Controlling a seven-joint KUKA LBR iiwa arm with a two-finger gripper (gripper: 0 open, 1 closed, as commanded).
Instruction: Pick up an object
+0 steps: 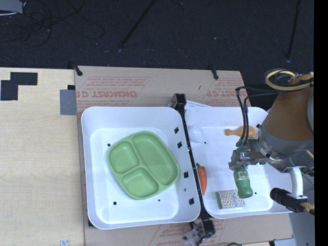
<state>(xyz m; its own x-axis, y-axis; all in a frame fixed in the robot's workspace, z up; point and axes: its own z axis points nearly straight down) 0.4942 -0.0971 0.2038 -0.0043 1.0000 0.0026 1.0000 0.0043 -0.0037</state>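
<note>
one green bottle (243, 183) lies lengthwise, cap toward the gripper (245, 160) just above; whether it grips, cannot tell.

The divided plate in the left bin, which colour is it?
The divided plate is light green, seen in the camera view.

Robotics lab, KUKA arm (289, 117), two white bins (97, 137), loose floor cables (41, 14)
</note>
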